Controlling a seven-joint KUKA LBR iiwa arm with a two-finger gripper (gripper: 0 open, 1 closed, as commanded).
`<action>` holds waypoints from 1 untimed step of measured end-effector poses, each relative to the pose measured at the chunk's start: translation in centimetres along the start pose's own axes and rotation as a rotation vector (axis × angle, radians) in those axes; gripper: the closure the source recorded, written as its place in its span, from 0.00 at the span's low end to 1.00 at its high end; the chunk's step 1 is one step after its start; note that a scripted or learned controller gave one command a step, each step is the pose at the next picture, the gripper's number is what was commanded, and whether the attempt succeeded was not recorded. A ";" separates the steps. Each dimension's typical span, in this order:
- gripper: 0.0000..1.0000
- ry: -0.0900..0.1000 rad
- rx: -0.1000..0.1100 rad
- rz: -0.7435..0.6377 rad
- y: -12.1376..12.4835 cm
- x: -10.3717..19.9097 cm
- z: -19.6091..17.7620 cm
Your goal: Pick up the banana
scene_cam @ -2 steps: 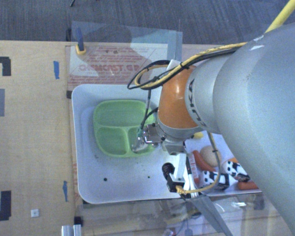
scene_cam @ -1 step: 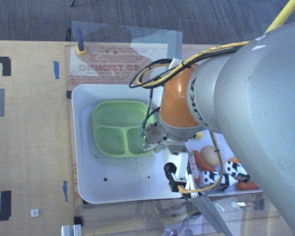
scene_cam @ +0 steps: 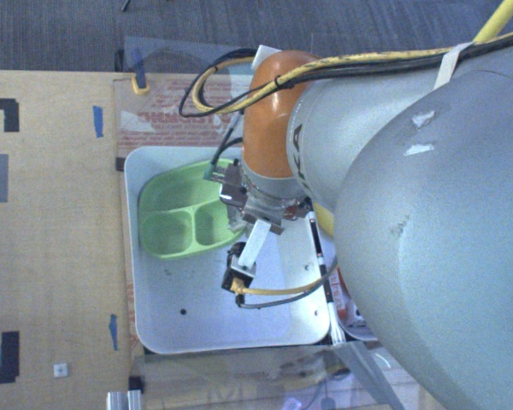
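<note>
Grey arm (scene_cam: 410, 195) above banana (scene_cam: 324, 221) (beside claw (scene_cam: 255, 210))

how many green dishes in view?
1. The green divided dish lies in the white bin, upper left, its right edge under the arm. The arm covers the view's right, so others may be hidden.

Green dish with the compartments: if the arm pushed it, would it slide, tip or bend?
The green dish looks like thin moulded plastic, so probably light and stiff. It is wide and shallow on the smooth white bin floor, so a push would likely slide it, not tip it. Its rounded rim might slip from a pinch.
</note>
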State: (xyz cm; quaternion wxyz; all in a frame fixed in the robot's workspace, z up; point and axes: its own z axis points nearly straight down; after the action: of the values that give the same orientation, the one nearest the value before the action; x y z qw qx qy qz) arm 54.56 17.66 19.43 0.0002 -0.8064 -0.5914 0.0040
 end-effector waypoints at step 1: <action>1.00 0.015 -0.024 0.282 -5.7 0.4 10.1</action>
State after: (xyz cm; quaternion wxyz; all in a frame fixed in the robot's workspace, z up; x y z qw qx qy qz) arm 49.17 19.69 9.38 -0.0055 -0.8814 -0.4723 -0.0091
